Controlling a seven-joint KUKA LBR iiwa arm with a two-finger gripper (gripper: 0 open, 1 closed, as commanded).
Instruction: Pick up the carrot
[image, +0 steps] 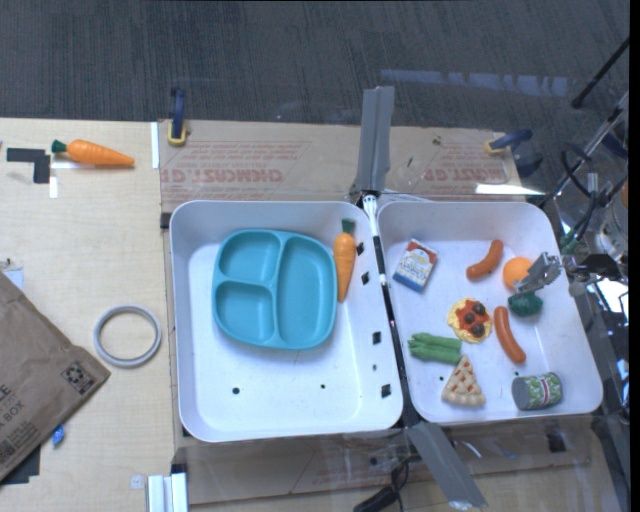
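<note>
An orange carrot (344, 262) with a green top lies in the left bin (200, 330), between the blue divided plate (276, 289) and the bin's right wall. A second carrot (92, 153) lies on the wooden bench at the far upper left, outside the bins. My gripper (541, 272) hangs low over the right bin's right side, next to an orange ball (515, 270) and a dark green toy (525, 304). It is far from both carrots, and nothing shows in its grasp.
The right bin (580, 400) holds a small carton (415, 265), two sausages (485, 259), a round pizza (470, 319), green beans (435, 347), a pizza slice (462, 382) and a can (537, 391). A tape ring (127, 333) and a cardboard box (30, 380) lie on the bench at left.
</note>
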